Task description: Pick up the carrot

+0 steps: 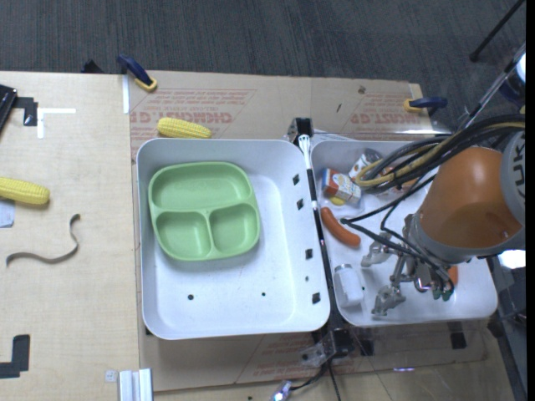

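A slim orange-red piece [341, 227], which may be the carrot, lies aslant in the right bin [476, 307] close to its left wall. A second small orange sliver [452, 272] peeks out from under the arm's wrist; most of it is hidden, so I cannot tell what it is. My gripper [405, 284] hangs low over the front half of the right bin, to the lower right of the orange-red piece and apart from it. Nothing shows as held in it. The orange band of the arm [468, 199] covers much of the bin's right side.
A small printed carton [343, 187] and black and yellow cables [401, 161] sit at the back of the right bin, a white object [347, 282] near its front left. The left bin [226, 324] holds a green divided plate [203, 210]. Two corn cobs [183, 128] [23, 191] lie outside.
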{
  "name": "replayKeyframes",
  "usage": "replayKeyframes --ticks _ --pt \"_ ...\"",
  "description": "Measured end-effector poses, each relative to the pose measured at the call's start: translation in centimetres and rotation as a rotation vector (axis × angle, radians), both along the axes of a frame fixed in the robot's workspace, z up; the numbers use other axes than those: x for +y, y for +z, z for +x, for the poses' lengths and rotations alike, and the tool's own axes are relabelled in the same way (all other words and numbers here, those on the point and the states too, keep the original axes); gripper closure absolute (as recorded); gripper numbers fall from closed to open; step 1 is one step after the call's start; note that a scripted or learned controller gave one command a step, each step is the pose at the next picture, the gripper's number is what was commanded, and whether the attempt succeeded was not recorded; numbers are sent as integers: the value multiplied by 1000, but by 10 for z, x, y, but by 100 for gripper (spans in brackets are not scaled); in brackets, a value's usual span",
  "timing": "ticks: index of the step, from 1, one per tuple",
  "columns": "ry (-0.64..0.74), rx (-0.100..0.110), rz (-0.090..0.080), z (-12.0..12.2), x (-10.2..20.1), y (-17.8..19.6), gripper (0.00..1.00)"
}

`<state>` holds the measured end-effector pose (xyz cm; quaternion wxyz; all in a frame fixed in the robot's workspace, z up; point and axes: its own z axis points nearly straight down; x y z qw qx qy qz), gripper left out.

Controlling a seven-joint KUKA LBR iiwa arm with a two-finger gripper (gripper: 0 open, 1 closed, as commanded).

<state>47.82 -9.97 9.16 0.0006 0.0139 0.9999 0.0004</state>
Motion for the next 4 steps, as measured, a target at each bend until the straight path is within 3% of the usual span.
replayKeyframes --ticks 1,2,3,4 --pt "76 -4 -2 23 -84 1 0" --pt "-404 0 -1 26 -24 0 0" --pt "-119 -1 -1 0 -82 0 0" --pt "-386 1 0 6 2 0 0"
